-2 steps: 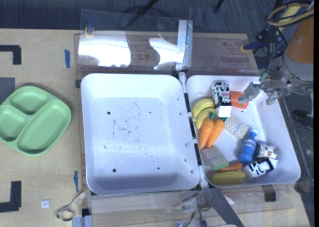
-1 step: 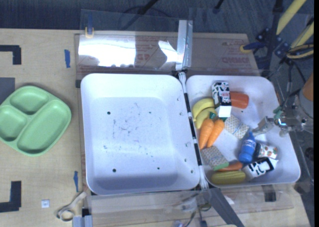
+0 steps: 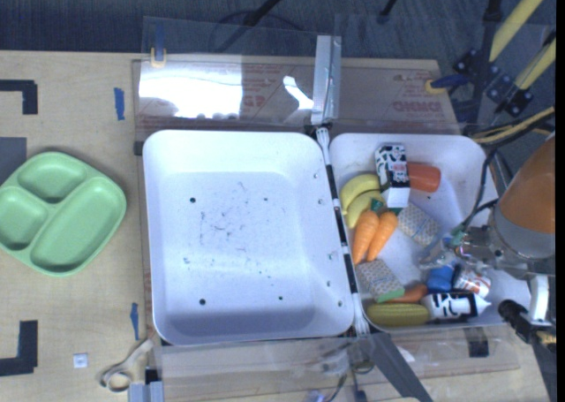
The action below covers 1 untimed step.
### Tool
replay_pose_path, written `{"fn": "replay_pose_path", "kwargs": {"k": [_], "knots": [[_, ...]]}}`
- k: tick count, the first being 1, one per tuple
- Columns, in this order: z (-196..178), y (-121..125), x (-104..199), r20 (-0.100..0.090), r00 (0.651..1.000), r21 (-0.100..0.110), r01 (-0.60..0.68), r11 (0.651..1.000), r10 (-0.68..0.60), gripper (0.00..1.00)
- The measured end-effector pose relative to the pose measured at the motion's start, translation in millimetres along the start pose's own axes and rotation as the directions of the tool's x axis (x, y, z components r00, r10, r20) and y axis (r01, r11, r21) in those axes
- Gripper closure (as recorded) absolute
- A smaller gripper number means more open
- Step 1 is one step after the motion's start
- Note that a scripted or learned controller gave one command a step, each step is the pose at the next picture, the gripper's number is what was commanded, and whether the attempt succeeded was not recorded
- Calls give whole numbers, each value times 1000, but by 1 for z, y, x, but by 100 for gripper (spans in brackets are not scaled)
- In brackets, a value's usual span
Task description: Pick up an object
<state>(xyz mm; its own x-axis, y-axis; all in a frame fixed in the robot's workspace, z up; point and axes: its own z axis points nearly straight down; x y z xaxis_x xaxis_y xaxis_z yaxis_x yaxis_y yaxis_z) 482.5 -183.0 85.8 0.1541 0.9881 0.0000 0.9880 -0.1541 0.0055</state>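
Gripper [image 3: 455,246] sits low over the right bin [image 3: 472,155], at the near-right side of the pile, arm coming in from the right edge. Cannot tell its state — the tip is lost among cables and clutter, and nothing is visibly held.

Candidate objects are all in the right bin: two carrots [image 3: 372,232], bananas [image 3: 360,194], a cow-print carton [image 3: 391,164], an orange cylinder [image 3: 425,178], a blue block [image 3: 440,278], a corn cob [image 3: 397,314] along the near wall. Left bin [image 3: 177,157] is bare white plastic.

Risks, as I judge them: the items are packed touching one another, so a descent here could land on two things at once or shove one aside. Small round pieces (blue block, the pieces around it) may slip out. The bin wall is close too — a collision or partial grasp looks plausible.

Green divided plate [image 3: 58,212] sits on the tabletop [image 3: 71,91], well apart to the left.
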Motion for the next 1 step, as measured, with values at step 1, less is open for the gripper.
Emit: {"fn": "replay_pose_path", "kwargs": {"k": [1], "knots": [[-81, 12, 40, 0, 997, 11, -83, 996, 83, 0]]}}
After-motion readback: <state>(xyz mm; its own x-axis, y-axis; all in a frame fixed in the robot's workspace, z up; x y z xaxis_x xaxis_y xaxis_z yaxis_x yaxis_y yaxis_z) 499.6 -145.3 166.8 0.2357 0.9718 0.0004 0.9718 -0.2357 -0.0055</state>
